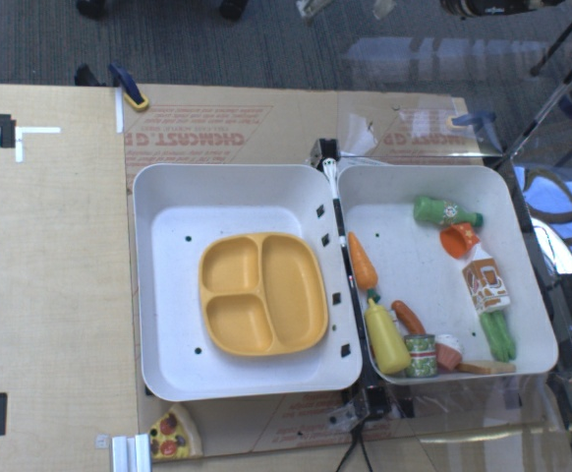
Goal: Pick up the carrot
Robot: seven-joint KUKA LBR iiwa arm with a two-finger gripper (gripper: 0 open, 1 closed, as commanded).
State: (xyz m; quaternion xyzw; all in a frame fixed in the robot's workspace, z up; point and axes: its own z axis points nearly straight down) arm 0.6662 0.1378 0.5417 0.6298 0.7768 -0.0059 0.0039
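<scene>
Carrot [362, 261] lies in the right bin [522, 264], hard against its left wall, center-right of frame, w/ yellow bottle [385, 339] just below it. Left bin [158, 264] holds a yellow divided plate [263, 293]. Gripper state: can't tell from here.

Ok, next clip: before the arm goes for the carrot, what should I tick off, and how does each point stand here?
1. Carrot located: ok, in the right bin, near its left wall.
2. Carrot exposed from above: ok, nothing lies on it.
3. Room around the carrot: not ok, the bin wall runs close along its left side and the yellow bottle sits just below its lower tip.
4. Look-alike risk: not ok, a smaller orange-red piece lies nearby.
5. Gripper ready over the carrot: cannot tell.
6. Left bin: ok, it holds the yellow divided plate, away from the pick.
</scene>
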